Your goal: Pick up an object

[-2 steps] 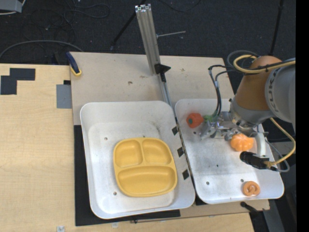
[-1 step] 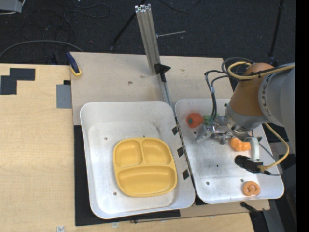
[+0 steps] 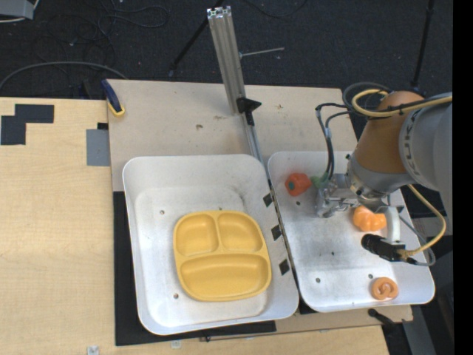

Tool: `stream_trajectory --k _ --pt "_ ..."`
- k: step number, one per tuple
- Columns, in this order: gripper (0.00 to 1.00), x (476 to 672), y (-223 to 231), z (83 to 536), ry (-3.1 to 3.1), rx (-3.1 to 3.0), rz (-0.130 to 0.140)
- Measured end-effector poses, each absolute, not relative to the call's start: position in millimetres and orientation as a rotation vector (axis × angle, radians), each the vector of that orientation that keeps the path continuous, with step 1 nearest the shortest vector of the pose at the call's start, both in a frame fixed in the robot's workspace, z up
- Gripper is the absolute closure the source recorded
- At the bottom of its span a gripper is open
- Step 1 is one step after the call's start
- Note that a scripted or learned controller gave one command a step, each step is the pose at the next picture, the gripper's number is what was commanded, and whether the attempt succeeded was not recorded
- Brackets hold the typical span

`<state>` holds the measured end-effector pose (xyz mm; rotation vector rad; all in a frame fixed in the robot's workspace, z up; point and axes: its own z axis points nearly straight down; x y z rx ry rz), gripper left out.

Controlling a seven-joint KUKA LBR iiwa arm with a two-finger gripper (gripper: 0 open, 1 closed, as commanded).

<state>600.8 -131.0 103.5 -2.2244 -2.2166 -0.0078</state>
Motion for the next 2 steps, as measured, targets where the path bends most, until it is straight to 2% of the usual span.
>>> stream_trajectory --k 2 --pt "1.0 608.2 -143.6 194.5 -2.223 -2.223 -0.002"
